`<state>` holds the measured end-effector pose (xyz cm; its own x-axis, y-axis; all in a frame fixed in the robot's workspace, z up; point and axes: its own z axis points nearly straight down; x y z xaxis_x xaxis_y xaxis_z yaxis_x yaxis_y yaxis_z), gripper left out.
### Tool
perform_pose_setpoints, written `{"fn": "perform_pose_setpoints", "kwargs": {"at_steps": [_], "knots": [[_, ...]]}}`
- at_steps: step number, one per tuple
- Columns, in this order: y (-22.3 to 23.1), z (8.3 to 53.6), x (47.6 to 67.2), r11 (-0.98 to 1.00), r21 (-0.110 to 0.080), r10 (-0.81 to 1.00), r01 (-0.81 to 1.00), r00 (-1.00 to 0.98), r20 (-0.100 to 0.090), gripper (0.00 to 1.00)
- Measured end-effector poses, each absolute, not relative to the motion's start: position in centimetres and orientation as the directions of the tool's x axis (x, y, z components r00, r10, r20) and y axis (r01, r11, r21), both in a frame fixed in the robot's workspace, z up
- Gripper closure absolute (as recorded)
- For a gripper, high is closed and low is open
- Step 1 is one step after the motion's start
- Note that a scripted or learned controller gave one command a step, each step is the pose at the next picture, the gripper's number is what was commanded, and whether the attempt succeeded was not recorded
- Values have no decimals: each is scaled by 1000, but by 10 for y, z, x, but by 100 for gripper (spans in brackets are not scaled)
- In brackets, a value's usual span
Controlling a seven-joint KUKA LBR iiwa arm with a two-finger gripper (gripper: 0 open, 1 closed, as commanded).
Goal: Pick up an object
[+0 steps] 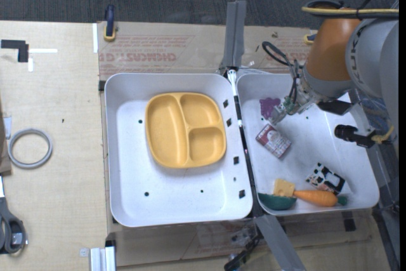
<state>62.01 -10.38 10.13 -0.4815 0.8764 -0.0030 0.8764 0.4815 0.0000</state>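
Note:
My gripper (280, 112) reaches down into the right bin (355, 155) near its back left part. Its tip is right against a small purple object (269, 105), and I cannot make out whether it has hold of it. Just in front of that lies a red and white packet (274, 141). Along the bin's front edge sit a yellow wedge (284, 187), a teal bowl-like piece (277, 202), an orange carrot (315, 197) and a black and white patterned item (327, 178).
The left bin (127, 193) holds a yellow divided plate (186, 129). A raised divider (238, 130) separates the bins. On the bench at left lie a grey tape ring (28, 148) and scissors (11, 231). The arm's body (355, 47) overhangs the right bin's back right.

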Motion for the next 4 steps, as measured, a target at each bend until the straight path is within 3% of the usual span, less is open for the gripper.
{"fn": "perform_pose_setpoints", "kwargs": {"at_steps": [1, 2, 3, 4], "knots": [[-145, 134, 565, 297, -1, 955, 955, -297, -1, 100], [-145, 134, 565, 297, -1, 955, 955, -297, -1, 0], [-126, 91, 642, -193, -2, 981, 981, 193, -2, 0], [-109, 92, 610, 213, 0, 977, 977, -213, -1, 0]]}}
